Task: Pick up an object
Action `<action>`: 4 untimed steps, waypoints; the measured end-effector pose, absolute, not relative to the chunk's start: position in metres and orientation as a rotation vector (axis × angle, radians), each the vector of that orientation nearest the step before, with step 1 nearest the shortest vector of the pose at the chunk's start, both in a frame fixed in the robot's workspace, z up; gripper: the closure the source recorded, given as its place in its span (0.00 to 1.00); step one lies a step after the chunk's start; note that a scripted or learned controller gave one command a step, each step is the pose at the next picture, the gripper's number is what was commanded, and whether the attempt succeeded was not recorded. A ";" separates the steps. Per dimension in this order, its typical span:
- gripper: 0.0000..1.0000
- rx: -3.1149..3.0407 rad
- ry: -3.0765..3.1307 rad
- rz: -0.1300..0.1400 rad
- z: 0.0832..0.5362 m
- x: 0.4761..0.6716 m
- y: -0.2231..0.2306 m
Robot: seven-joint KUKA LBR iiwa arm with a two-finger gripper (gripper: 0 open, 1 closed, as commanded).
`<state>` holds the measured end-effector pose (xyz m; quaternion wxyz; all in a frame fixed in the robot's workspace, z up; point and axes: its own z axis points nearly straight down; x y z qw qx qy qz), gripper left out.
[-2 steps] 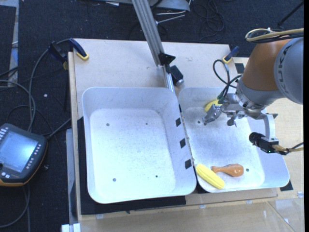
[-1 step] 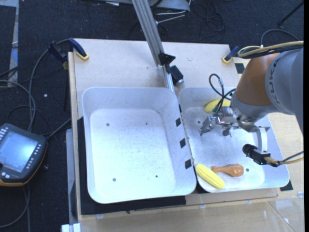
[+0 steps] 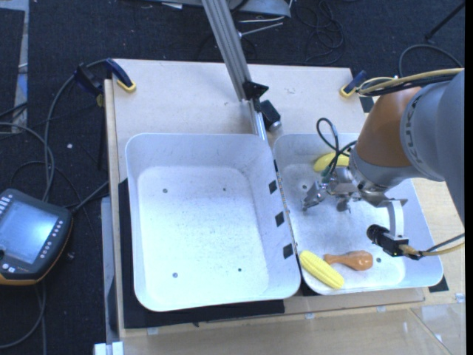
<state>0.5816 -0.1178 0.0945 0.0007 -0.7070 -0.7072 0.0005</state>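
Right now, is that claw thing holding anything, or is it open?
Gripper: low over the right bin; open or shut cannot be told, and nothing shows between its tips.

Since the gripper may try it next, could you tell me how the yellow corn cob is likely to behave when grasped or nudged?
The corn cob looks rounded and elongated, so it may roll sideways if nudged. Its glossy surface suggests plastic: probably light, stiff, perhaps slippery.

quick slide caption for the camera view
KUKA arm's gripper hovers in the right bin near a corn cob and an orange drumstick toy.
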 end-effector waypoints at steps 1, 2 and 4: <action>1.00 -2.221 -2.221 0.000 0.105 0.582 -0.118; 1.00 -2.222 -2.224 -0.003 0.148 0.583 -0.113; 1.00 -2.224 -2.224 -0.004 0.257 0.582 -0.117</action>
